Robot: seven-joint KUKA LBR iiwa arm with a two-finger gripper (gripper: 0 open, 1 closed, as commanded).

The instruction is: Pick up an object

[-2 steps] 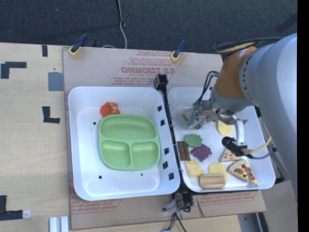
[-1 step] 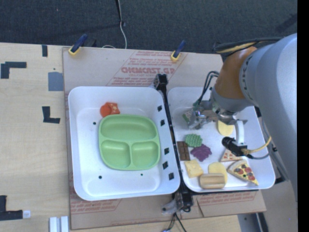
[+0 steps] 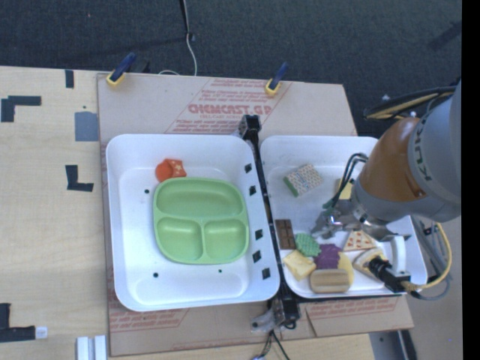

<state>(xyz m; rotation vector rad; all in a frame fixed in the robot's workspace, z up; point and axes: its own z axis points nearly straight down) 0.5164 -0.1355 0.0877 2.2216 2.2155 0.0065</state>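
I cannot tell how the jaws of the gripper [image 3: 330, 227] stand, low in the right bin [image 3: 315, 150], just above the purple toy [image 3: 328, 256].

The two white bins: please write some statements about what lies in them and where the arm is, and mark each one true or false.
1. The green divided plate lies in the left bin. True.
2. A small orange-red object lies beside the plate's upper left edge. True.
3. The brown chocolate bar lies in the left bin. False: it lies in the right bin, near the divider between the bins.
4. The arm's gripper is over the left bin. False: it is over the right bin, above the pile of small objects.
5. The purple object lies next to the green leafy object. True.
6. The checkered block rests on the plate. False: it lies alone in the upper part of the right bin.
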